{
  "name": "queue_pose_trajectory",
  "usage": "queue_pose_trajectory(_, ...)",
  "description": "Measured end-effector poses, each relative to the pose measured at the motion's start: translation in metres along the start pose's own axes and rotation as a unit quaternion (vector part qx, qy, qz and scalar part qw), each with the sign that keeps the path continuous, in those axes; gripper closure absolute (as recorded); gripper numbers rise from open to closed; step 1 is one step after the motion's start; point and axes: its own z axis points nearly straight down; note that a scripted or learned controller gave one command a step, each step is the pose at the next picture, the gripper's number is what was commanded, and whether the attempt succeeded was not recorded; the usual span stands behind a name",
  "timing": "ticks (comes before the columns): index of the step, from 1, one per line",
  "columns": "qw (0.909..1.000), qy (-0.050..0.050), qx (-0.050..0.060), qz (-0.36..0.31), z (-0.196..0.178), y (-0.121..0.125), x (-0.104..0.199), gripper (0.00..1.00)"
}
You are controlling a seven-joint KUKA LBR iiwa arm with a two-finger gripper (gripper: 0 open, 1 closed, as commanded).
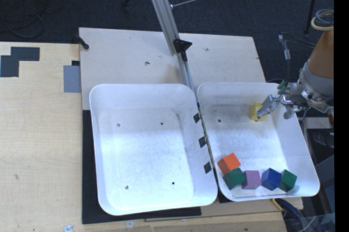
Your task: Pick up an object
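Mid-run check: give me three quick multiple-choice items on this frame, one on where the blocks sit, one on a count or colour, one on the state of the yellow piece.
1. Which bin holds the blocks?
A. left bin
B. right bin
C. both bins

2. How many blocks lie in the row at the near edge?
A. three
B. five
C. seven

3. Where is the yellow object relative to the gripper?
A. at the gripper's tip, in the bin's far part
B. in the row with the other blocks
C. outside the bins on the bench

Answers:
1. B: all blocks lie in the right bin.
2. B: orange block, green block, purple block, blue block and a second green block.
3. A: the yellow object sits right at the gripper, far from the row; whether it is gripped cannot be told.
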Motion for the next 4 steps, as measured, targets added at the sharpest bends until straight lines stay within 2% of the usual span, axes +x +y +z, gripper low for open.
queue_pose_trajectory(1, 1.0000, -0.001, -0.002, 0.000, 0.111, 0.066, 0.002, 0.00)
queue_pose_trajectory(2, 1.0000, -0.001, 0.000, -0.002, 0.100, 0.065, 0.002, 1.00)
queue_pose_trajectory(3, 1.0000, -0.001, 0.001, -0.003, 0.101, 0.065, 0.003, 0.00)
queue_pose_trajectory(4, 1.0000, -0.001, 0.001, -0.005, 0.091, 0.065, 0.003, 1.00)
